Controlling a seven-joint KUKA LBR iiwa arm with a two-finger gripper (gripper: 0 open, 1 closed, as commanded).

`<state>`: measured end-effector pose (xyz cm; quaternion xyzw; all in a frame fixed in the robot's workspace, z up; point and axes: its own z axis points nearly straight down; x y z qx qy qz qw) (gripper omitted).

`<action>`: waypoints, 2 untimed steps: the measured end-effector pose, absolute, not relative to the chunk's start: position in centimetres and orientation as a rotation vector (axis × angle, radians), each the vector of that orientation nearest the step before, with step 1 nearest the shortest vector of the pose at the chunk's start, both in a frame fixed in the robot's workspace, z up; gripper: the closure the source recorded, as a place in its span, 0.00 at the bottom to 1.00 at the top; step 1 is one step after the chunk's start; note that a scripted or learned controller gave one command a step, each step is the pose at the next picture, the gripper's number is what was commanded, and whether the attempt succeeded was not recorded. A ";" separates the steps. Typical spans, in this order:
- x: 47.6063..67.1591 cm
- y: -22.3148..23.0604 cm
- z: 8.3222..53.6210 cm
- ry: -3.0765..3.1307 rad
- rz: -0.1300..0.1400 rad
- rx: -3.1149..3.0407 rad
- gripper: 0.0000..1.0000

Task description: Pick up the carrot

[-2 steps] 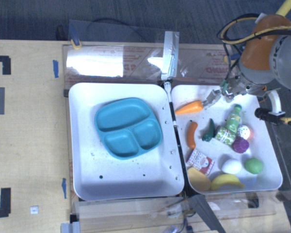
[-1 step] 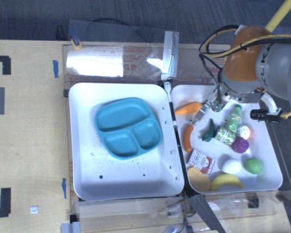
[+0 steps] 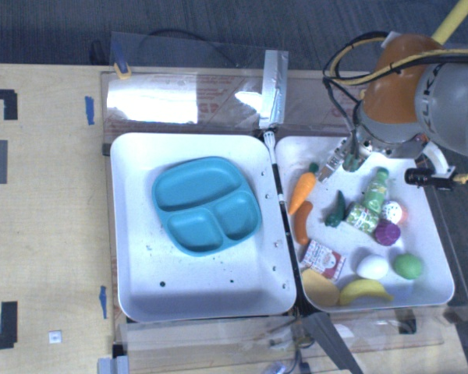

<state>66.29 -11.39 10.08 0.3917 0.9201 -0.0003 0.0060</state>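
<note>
Two white bins sat side by side on the bench. Inside the right bin (image 3: 441, 275), the carrot (image 3: 300, 193) lay against the left wall. The gripper (image 3: 339, 162) hovered near the back edge, grip state indeterminate. Approach step; next move required shifting left and descending.

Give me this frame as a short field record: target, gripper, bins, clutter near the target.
target: carrot, lying against the left wall of the right bin, not held
gripper: gripper above the right bin's upper area, right of and above the carrot, apart from it
left bin: left bin holds a blue divided plate
near target: brown sausage-shaped item just below the carrot; dark green item to its right
other clutter: green bottle, purple item, banana, white egg, green ball
</note>
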 end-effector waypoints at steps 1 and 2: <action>66.0 -11.3 9.8 2.893 -0.005 1.230 0.00; 64.1 -2.7 19.1 2.941 0.012 1.062 0.00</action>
